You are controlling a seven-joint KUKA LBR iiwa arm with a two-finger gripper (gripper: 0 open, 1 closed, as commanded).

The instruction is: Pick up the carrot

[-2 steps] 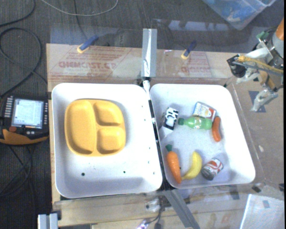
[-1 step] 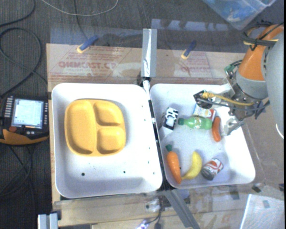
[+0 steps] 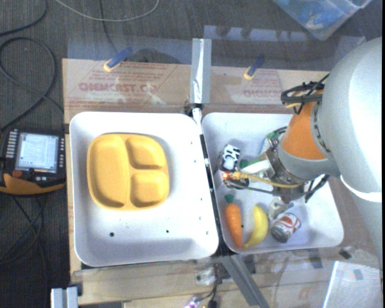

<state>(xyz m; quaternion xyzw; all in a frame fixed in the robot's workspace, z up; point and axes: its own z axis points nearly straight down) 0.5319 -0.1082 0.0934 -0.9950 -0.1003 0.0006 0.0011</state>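
Two shallow white bins sit side by side: a left bin and a right bin. The left bin holds one yellow divided tray with three compartments. The right bin holds one carrot, one banana, one small can and one small black-and-white item. One handheld control pendant lies on the floor. Two blue-handled clips sit along the board behind the bins.

Bulky grey arm — orange band above the wrist, black cables looped alongside.
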